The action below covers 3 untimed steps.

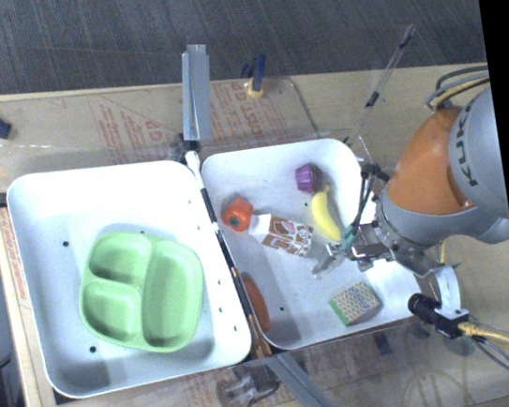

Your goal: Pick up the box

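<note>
camera view | box [355, 302] lies flat at the near right corner of right bin [297, 329] | end effector [338, 254] just above box, beside banana [325, 216], apart from box; grip state cannot tell | left bin [36, 197] holds green tray [141, 290]

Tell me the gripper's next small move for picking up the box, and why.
Probably shift the gripper toward the bin's near edge until it is over the box, then descend. The gripper hangs beside the banana, short of the box, which lies apart from the other items near the right bin's front wall.
</note>
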Available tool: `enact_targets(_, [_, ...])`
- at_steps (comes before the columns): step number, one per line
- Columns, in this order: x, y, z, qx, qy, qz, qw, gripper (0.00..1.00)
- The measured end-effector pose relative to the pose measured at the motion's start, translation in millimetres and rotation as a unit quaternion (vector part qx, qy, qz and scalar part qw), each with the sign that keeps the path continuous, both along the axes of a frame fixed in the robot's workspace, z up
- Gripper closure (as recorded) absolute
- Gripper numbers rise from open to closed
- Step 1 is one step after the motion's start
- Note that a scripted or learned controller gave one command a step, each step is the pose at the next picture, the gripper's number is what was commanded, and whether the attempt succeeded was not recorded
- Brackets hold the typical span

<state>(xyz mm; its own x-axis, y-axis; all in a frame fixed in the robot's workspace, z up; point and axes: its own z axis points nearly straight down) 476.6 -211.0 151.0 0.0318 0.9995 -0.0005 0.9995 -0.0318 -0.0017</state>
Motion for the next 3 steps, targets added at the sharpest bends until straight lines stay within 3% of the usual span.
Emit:
enact_targets(2, [0.0, 0.0, 0.0, 0.0, 0.0, 0.0, 1.0, 0.0])
enact_targets(3, [-0.3, 3.4, -49.0, 0.001, 0.002, 0.013, 0.9999, 0.0])
